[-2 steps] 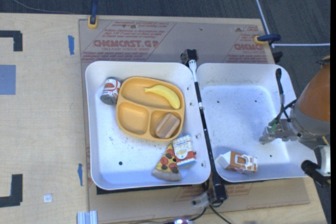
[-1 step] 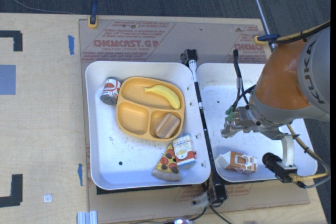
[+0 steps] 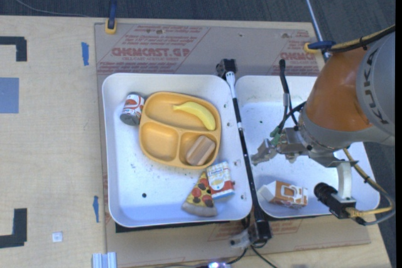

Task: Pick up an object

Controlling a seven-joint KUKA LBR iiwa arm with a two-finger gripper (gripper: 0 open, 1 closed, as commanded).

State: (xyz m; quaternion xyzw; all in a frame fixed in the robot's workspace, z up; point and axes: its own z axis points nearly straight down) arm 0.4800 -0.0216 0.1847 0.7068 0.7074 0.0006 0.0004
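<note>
My gripper (image 3: 264, 152) hangs over the left part of the right bin (image 3: 267, 107), under the orange band of the arm. Just below it an orange and white carton (image 3: 287, 194) lies on its side on the bin floor, apart from the gripper. Nothing shows in the gripper. The left bin (image 3: 114, 154) holds a yellow divided plate (image 3: 157, 138) with a banana (image 3: 196, 113) and a brown bread roll (image 3: 200, 149) on it. A crushed can (image 3: 131, 108) lies at the plate's left. A small carton (image 3: 219, 179) and a pizza slice (image 3: 200, 196) lie in front of the plate.
A black divider bar (image 3: 239, 128) runs between the two bins. The arm's body (image 3: 342, 103) covers the right half of the right bin, with a black cable fitting (image 3: 331, 198) near its front edge. Blue clamps (image 3: 112, 16) hold the cardboard sheet under the bins.
</note>
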